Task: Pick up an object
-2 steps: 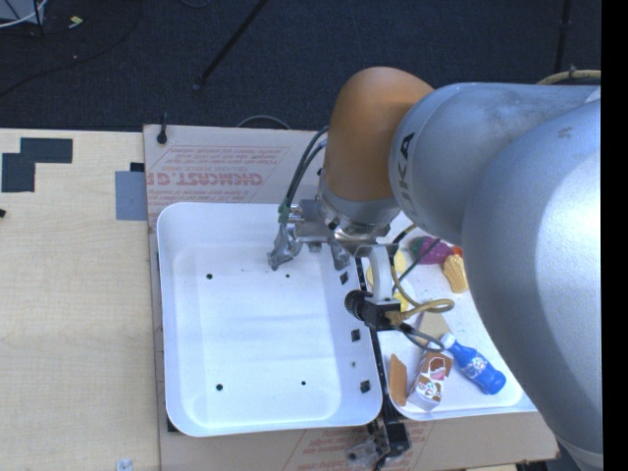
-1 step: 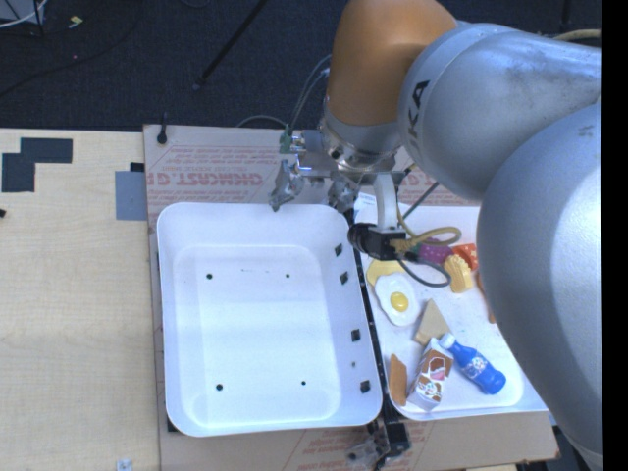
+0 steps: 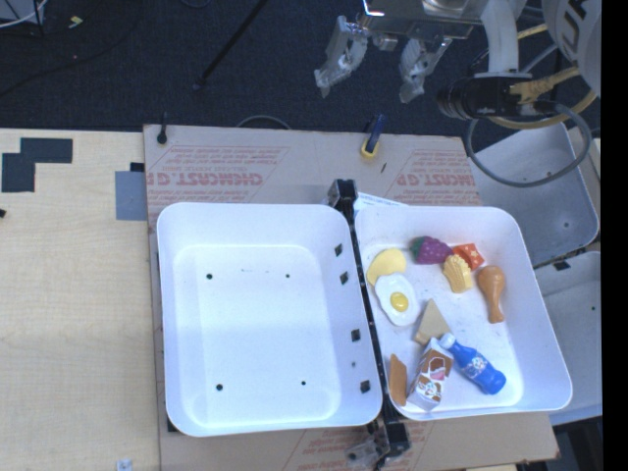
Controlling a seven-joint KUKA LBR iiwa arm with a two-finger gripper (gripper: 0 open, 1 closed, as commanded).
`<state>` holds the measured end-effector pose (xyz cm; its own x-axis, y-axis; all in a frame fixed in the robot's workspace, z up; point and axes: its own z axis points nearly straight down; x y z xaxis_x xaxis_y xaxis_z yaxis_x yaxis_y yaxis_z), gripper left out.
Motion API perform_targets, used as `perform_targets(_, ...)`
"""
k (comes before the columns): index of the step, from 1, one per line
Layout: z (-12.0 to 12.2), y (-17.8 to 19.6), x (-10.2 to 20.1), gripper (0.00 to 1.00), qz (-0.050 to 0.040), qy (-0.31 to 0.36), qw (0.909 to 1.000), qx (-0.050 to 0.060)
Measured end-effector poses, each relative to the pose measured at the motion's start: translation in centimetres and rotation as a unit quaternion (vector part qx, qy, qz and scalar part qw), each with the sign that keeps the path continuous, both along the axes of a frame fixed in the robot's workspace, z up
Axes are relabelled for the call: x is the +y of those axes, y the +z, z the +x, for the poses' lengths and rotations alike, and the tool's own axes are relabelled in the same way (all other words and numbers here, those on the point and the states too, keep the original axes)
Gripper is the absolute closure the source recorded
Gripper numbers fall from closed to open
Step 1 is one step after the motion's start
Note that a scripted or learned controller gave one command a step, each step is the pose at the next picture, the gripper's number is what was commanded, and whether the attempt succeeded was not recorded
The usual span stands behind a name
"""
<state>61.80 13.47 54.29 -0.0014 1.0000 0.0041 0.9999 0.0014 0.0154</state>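
Note:
My gripper (image 3: 375,72) hangs high above the back of the bench, well clear of both bins. Its two fingers (image 3: 337,65) are spread apart with nothing between them, so it is open. The right bin (image 3: 535,292) holds several toy foods: a fried egg (image 3: 395,297), a yellow lemon-like piece (image 3: 387,262), a purple piece (image 3: 429,249), a red piece (image 3: 468,254), a yellow piece (image 3: 457,274), a drumstick (image 3: 493,290), a tan wedge (image 3: 431,321), a blue bottle (image 3: 475,363), a small carton (image 3: 430,379) and an orange stick (image 3: 396,376).
The left bin (image 3: 177,312) sits beside the right one, joined by a black divider (image 3: 355,302). Both rest on a cardboard sheet (image 3: 235,170). A small blue and yellow clip (image 3: 372,141) stands at the cardboard's back edge. Cables loop at the right.

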Motion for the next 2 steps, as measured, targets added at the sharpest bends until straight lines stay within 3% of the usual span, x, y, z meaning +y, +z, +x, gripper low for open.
perform_targets(1,0.1,-0.2,0.1,1.00,-0.0027,0.003,0.9999,0.011)
perform_targets(2,-5.8,-0.5,6.2,1.00,-0.0015,0.003,0.9999,0.010)
